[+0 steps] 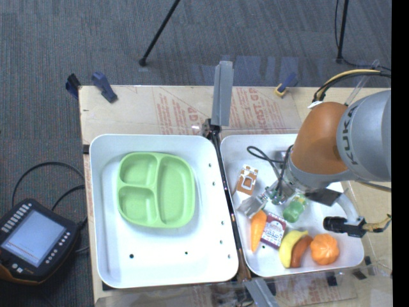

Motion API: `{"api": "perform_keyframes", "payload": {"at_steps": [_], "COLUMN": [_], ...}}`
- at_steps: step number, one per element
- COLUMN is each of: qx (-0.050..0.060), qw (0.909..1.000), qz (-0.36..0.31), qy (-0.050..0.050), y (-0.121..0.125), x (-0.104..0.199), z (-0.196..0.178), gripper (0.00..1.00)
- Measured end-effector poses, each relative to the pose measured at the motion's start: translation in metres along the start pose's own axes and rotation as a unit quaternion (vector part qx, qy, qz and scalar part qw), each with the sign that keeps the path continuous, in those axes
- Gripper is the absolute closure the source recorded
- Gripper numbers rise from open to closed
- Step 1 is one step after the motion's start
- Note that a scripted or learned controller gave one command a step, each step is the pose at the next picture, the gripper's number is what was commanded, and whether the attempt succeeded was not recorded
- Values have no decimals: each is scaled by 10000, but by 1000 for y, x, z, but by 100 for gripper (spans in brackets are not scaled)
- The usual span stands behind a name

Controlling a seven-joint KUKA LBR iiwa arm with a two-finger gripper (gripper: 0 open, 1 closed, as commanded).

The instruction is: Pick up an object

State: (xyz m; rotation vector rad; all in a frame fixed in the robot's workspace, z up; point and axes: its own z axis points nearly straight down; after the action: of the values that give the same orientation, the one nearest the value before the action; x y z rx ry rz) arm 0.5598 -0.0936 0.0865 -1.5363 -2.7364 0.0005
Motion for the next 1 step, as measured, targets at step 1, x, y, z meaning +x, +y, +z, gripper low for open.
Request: {"api": "perform_keyframes", "payload": {"at_steps": [1], "qx": [0], "qw": [10000], "qz": [30], "qy": [7], "y": [0], "x": [-1], "z": [-9], "gripper": [100]}}
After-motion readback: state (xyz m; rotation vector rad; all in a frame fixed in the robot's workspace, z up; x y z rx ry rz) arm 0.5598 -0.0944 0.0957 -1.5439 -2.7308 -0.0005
